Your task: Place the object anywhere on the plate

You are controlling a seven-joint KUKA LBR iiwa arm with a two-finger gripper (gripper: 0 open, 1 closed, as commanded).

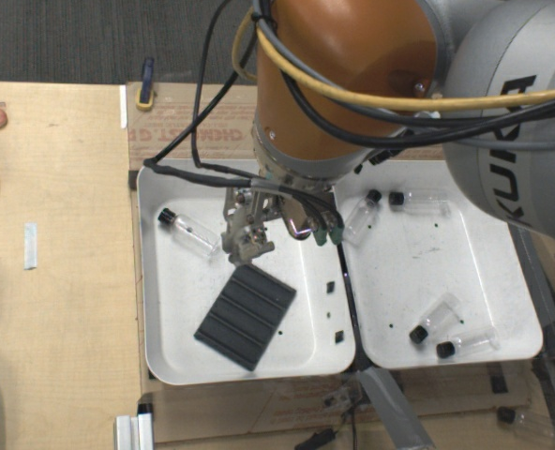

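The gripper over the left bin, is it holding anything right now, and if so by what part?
Cannot be told. The gripper hangs just above the top edge of the black ribbed plate; nothing visibly sits between its fingers.

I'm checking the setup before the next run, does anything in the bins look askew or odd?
The dark ribbed plate in the left bin lies skewed, corners pointing at the walls. Clear vials lie tipped over: one in that bin, several scattered in the right bin.
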